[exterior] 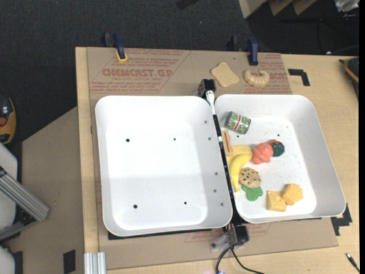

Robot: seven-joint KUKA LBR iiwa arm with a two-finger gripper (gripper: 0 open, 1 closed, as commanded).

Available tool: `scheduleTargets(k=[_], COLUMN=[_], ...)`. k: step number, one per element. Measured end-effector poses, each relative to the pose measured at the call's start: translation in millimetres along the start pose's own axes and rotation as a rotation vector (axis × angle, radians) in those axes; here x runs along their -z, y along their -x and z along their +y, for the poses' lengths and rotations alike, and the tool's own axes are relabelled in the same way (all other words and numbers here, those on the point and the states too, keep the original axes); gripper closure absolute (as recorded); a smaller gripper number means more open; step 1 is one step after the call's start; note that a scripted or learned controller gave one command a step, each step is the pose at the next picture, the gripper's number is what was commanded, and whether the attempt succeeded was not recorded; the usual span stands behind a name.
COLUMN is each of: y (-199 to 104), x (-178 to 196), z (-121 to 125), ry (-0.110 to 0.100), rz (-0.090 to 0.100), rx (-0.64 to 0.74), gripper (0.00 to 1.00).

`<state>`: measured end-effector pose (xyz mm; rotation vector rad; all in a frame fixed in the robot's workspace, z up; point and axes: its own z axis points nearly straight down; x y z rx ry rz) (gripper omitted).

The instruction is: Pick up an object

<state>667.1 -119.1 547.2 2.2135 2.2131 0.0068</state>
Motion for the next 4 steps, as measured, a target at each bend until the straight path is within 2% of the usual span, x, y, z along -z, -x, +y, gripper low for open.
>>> scheduleTargets(k=[1, 2, 3, 4], y=[-0.1, -0.4, -0.5, -0.8], x=[-0.6, 10.9, 10.4, 22.0], z=[0.0, 0.6, 0.6, 1.2], ry=[-0.001, 0.005, 0.004, 0.010], rz=[0.000, -0.002, -0.002, -0.005], rx=[0.000, 0.001, 0.001, 0.002], gripper=[0.00, 1.00, 0.00, 1.00])
